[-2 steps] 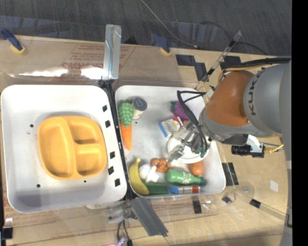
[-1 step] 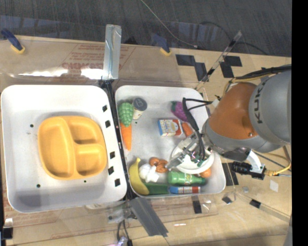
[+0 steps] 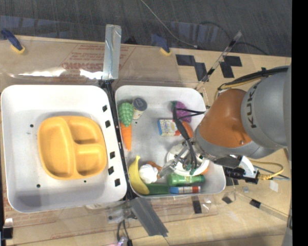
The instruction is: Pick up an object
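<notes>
here, gripper [image 3: 184, 161] low in right bin [image 3: 154, 94], over green bottle [image 3: 186, 179] at near wall; finger state cannot tell. risk: crowding by banana [image 3: 135, 177] and red marker [image 3: 185, 190] causes glancing, slipped grasp.

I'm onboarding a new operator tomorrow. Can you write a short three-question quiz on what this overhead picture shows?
1. True or false: the yellow divided tray lies in the left bin.
2. Which lies along the near wall of the right bin? A) green bottle B) toy carrot C) small box
3. Fill in: the gripper is over the ____ bin.

Key: 1 true; 2 A; 3 right.
</notes>
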